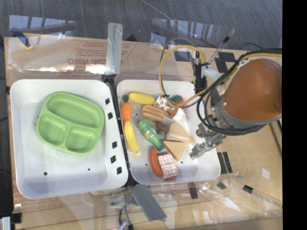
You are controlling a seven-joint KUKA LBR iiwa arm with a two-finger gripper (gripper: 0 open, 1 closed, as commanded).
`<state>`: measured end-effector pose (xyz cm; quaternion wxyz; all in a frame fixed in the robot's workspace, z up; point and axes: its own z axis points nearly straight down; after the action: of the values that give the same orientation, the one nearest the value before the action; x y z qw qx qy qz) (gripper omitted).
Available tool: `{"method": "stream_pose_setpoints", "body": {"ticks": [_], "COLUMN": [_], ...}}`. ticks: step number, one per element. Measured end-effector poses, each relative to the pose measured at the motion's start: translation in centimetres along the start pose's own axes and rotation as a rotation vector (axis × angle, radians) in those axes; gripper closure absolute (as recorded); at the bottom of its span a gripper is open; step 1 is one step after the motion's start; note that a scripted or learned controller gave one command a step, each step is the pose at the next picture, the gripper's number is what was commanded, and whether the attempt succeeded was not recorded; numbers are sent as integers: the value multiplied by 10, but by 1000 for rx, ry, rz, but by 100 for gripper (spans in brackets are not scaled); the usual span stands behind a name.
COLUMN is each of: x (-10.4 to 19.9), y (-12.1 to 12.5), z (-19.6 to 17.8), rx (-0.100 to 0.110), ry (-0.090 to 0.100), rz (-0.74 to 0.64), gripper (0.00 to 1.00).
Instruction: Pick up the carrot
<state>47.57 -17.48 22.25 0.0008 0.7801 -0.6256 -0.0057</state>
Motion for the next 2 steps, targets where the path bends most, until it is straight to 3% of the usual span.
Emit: {"method": "stream_pose_setpoints", "body": {"ticks": [1,2], "x": [27,11], "y": [5,3], "z": [-121,8], "rx": [14,0], "ry": [14,0], "rz": [-138,-395], "gripper": [100,100]}}
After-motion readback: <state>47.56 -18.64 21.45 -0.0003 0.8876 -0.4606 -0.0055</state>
